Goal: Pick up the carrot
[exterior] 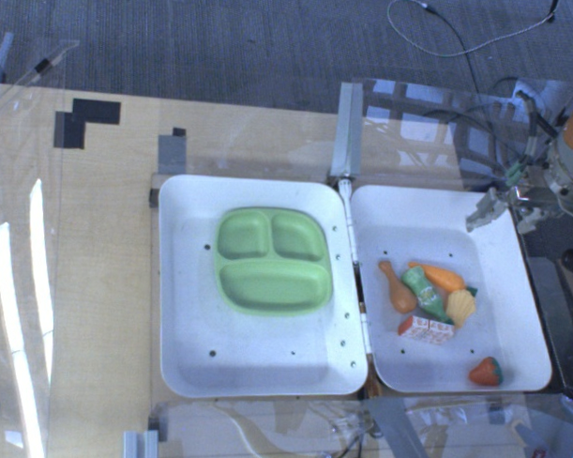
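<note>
Where arm enters at right, gripper hovers over right bin's upper right corner, fingers parted, nothing between them. Carrot: orange, lying mid-bin, well apart from gripper, touching green item and yellow corn piece. Beside cluster: drumstick, small printed box. Red-orange piece near lower right corner. Left bin: green divided plate.

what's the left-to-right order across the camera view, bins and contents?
left bin → green divided plate → right bin → drumstick → carrot → strawberry → gripper, by the right bin's far right corner. The clustered green, yellow and boxed items overlap, so they are left out.
</note>
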{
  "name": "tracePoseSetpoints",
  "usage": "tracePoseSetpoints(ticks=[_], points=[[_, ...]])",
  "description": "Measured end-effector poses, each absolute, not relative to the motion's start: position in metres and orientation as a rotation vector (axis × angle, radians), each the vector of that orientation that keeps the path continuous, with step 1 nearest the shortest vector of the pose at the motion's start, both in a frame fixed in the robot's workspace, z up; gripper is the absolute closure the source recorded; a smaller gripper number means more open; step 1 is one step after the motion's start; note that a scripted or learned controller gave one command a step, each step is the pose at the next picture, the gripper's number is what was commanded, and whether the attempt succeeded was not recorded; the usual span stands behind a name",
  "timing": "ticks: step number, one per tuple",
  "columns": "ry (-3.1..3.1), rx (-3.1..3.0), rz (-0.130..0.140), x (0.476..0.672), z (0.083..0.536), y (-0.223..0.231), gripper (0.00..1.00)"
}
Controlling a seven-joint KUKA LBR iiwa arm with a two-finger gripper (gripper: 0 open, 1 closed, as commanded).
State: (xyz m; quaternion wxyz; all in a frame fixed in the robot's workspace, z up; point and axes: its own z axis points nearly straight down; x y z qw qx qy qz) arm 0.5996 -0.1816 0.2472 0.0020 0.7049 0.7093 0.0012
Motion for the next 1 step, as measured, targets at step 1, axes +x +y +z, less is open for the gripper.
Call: tracePoseSetpoints(ticks=[1], points=[[2.372, 2.055, 0.003, 0.5579, 0.1232, -0.1998, 0.00]])
